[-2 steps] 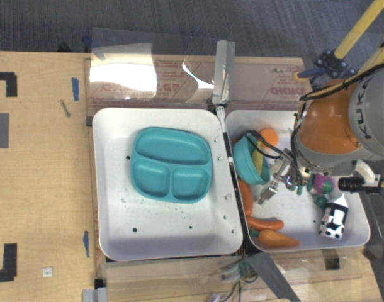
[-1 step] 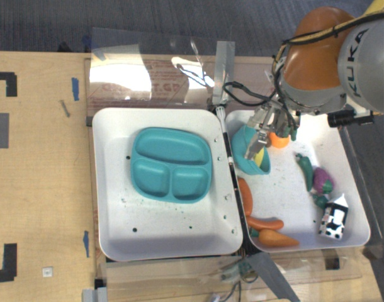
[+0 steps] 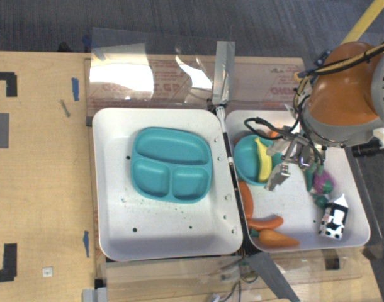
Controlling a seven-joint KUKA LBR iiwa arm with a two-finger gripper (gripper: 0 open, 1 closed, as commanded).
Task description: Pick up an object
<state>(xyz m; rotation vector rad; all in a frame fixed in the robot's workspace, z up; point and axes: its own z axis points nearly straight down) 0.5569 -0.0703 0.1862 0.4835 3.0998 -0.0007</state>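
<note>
Nearest the camera, at the near edge of the right bin (image 3: 359, 187): an orange carrot-like piece (image 3: 277, 236), another orange piece (image 3: 265, 222) just far of it, and a black-and-white cow toy (image 3: 334, 221) at near right; a third orange strip (image 3: 245, 197) runs along the bin's left wall; farther in, a teal bowl (image 3: 247, 156) with a yellow banana-shaped toy (image 3: 264, 161) against its right side; a purple-and-green toy (image 3: 320, 184) sits right of centre; gripper (image 3: 283, 162) hangs over the middle of this bin, just right of the banana, tip pointing down-left; nothing visible between its fingers, and how far apart they stand I cannot tell, cables and brackets clutter that spot; no object named by the task, so the likely target is whatever sits under the tip, judged to be the banana or bowl rim; to do it well: come straight down, close across the banana's narrow width rather than along it, keep clear of the bowl wall so a finger does not ride up on it; risk is the banana sliding against the bowl or the bowl coming up with it; left bin (image 3: 110, 231) holds a teal divided tray (image 3: 172, 163), well apart from the arm; bins are white, smooth, shallow, with dark specks in the left one; they rest on a light wooden bench (image 3: 34, 168) with black tape marks; clear plastic sheet (image 3: 148, 74) at the far side; grey carpet (image 3: 179, 5) beyond
</note>
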